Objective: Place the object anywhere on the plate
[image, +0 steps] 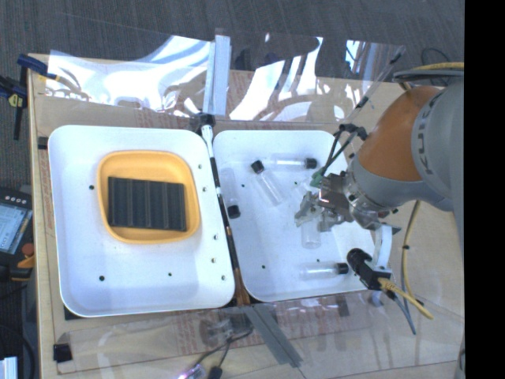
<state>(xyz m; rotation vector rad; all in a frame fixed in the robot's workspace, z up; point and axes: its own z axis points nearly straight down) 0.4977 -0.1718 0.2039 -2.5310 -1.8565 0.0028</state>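
Observation:
A yellow plate (147,168) with a dark ribbed centre sits in the left bin (75,267). Several clear tubes with black caps lie in the right bin (260,279): one near the back (286,163), one slanted just below it (271,186), and one near the front edge (322,272). My gripper (314,212) hangs low over the right side of the right bin, close above another clear tube (312,235). The metal and glare there hide whether anything sits in the gripper.
A small black piece (233,211) lies by the right bin's left wall. The grey and orange arm (410,148) covers the right bin's right edge. Cables and a black fitting (363,268) hang by the front right corner. Shiny foil stands behind both bins.

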